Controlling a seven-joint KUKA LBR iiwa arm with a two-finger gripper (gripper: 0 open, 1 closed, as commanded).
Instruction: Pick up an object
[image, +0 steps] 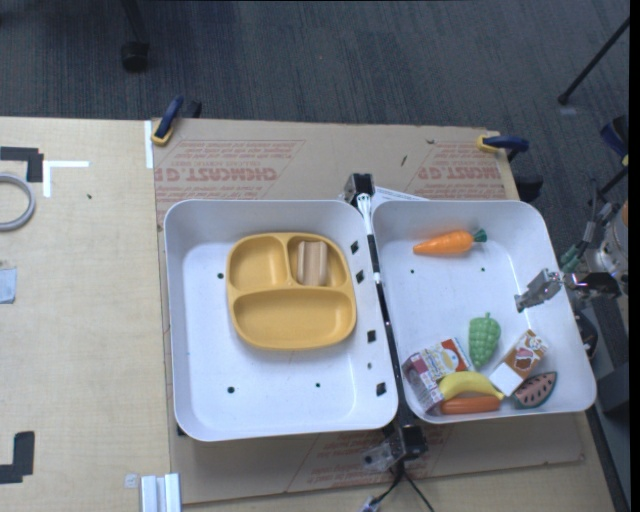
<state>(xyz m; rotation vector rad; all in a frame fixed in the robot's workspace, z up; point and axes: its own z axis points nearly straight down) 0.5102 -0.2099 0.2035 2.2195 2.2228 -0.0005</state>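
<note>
The right bin (440, 295) holds an orange carrot (445, 243) near its far wall. At its front right corner lie a green leafy toy (484, 338), a yellow banana (468, 384), a red sausage (470, 404), a watermelon slice (534, 389), a small brown packet (525, 352) and a red-and-white packet (432, 366). My gripper (538, 288) reaches in over the right bin's right rim, above and to the right of the green toy, and nothing shows in it. It is small and grey against the bin.
The left bin (190, 330) carries a yellow divided plate (290, 315) with a wooden block (313, 263) in its upper right compartment. Both bins rest on a cardboard sheet (230, 165) held by clamps. Bare bin floor lies between the carrot and the pile.
</note>
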